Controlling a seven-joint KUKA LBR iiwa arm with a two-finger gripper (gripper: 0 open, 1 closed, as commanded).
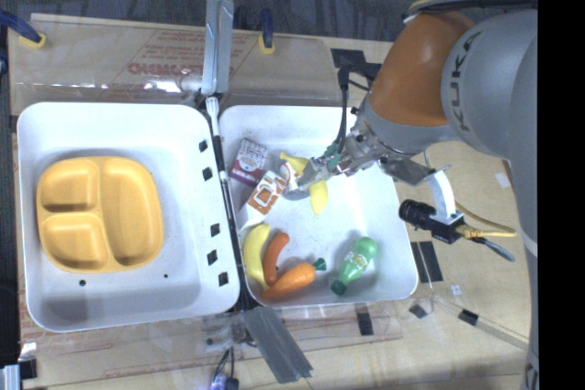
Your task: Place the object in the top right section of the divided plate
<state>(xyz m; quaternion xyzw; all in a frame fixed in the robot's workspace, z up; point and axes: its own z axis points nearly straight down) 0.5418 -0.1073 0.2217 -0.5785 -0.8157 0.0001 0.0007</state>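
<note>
Camera view: pincer (315, 171) over right bin, open/closed can't tell. Yellow toy (317, 194) just below it — prob light, hard plastic, slick; grab across narrow middle. Divided plate (99, 212) far left.

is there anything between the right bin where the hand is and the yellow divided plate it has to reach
Yes: the two bins' adjoining walls, running down the middle. The hand is low among the toys in the right bin; the divided plate lies in the left bin.

Yellow divided plate (99, 213) in left bin (37, 128)
</note>
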